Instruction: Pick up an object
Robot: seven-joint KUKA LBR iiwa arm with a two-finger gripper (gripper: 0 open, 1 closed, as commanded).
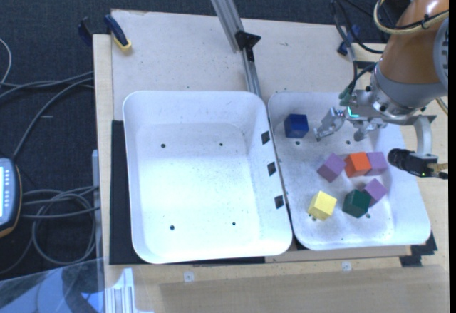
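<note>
Blocks: six counted, all in right bin [399,233], none in left bin [142,119]. Blue block [296,125] alone near the bin's upper left, beside the divider edge. Orange block [358,164] at centre, touching or nearly touching a purple block [377,161] on its right; contact line hard to resolve. Second purple block [331,167] just left of the orange one. Third purple block [375,190] lower down, pressed against green block [355,203]; border between the two hard to make out. Yellow block [322,205] lower left of the group, tilted on an edge.

Colour tally: three purple, one each of blue, orange, green, yellow.

Claw [348,129] positioned over the right bin, between the blue block and the orange block, above the cluster. Two fingers visible, spread apart, nothing between them: released. Fingertip height over the bin floor not determinable from this angle.

Arm [413,55] entering from the right, partly cut off by the frame edge; upper links out of view. Far right corner of the right bin partly covered by the wrist body.

Two bins side by side on surface [178,55]. Slanted metal pole [224,1] cut off at the top edge. Small dark specks in the left bin too small to identify.
</note>
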